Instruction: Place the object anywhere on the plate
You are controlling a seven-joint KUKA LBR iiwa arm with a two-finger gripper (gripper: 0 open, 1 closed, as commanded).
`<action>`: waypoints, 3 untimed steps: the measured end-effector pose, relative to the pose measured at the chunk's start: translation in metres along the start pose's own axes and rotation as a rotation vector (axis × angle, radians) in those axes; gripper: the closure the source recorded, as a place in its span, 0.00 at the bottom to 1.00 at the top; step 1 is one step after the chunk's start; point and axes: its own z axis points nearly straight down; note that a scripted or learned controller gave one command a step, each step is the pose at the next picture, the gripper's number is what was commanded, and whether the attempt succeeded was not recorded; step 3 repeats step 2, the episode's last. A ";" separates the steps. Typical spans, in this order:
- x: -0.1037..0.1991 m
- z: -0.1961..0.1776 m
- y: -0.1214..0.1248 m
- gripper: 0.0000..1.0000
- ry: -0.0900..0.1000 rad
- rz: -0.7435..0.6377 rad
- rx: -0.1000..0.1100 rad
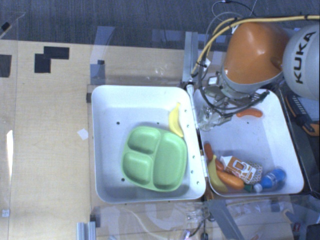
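A green divided plate (155, 158) lies in the left bin (107, 134), toward its front right. Just behind the plate a yellow banana (175, 122) rests against that bin's right wall, apart from the plate's rim. My gripper (210, 117) hangs under the orange wrist band over the back left corner of the right bin (280, 144), just right of the wall between the two bins. The wrist hides most of it from above. An orange carrot-like piece (248, 113) lies just right of the gripper.
The right bin's front holds a cluster: a second banana (214, 176), an orange carrot (231, 180), a printed snack packet (242, 169), a blue bottle (271, 179) and a small orange piece (207, 149). Cables loop above the wrist.
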 end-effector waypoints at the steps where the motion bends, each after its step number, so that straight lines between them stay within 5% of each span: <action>1: 0.075 0.000 0.088 1.00 0.002 0.263 0.001; 2: 0.022 0.000 0.014 1.00 -0.003 -0.013 0.004; 3: 0.022 0.000 0.014 1.00 -0.003 -0.013 0.004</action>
